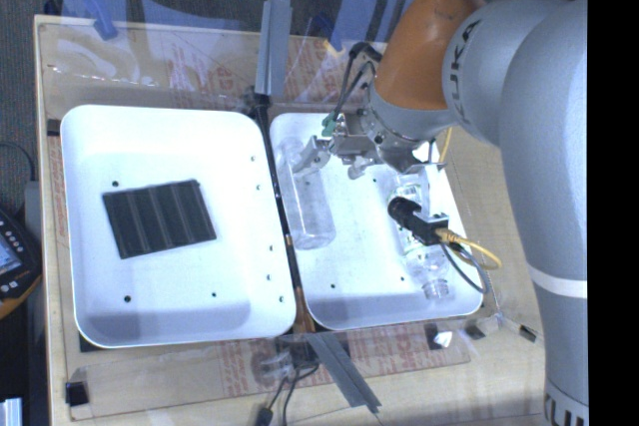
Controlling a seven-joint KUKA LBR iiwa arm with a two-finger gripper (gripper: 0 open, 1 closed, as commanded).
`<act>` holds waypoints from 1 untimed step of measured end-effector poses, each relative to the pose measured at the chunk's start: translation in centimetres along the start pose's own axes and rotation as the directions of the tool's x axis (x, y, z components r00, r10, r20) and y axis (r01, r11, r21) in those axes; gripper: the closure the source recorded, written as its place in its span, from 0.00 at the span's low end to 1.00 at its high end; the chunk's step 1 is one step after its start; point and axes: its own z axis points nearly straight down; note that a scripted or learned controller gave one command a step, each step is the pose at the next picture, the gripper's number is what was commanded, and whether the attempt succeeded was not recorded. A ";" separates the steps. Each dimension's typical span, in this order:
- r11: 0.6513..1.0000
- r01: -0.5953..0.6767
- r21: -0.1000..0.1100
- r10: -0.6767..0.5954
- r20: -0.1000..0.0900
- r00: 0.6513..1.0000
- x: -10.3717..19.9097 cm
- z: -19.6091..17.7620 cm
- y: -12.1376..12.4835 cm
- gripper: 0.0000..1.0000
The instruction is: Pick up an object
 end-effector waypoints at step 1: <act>0.994 -0.111 -0.002 0.111 0.008 0.994 -2.0 10.5 0.6 0.00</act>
